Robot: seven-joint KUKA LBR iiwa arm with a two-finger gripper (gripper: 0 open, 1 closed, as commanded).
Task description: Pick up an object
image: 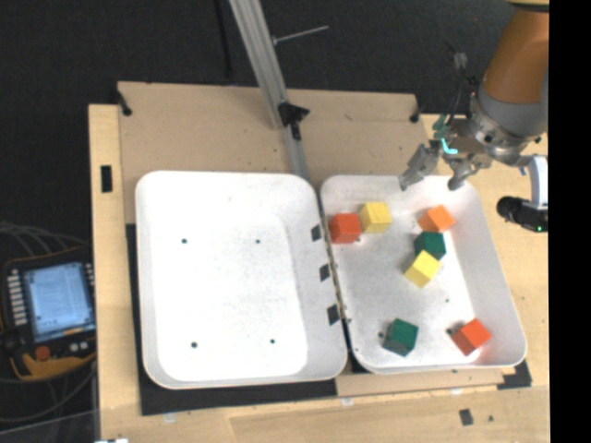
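Approach step judged in hand: gripper (pixel 434 175), fingers apart and holding nothing, is poised over the right bin's (pixel 499 284) far rim; descent onto the nearby orange cube (pixel 436 218) is required next.

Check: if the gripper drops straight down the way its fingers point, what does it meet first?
Likely bare floor of the right bin near its top edge. The open gripper sits above the orange block; depth is unclear, so contact with it is possible.

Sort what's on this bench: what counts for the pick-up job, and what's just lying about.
For the job:
- gripper, open, above the right bin's far edge, holding nothing
- right bin
- orange blocks
- yellow blocks
- green blocks

Lying about:
- left bin
- handheld screen unit off the bench's left
- metal pole
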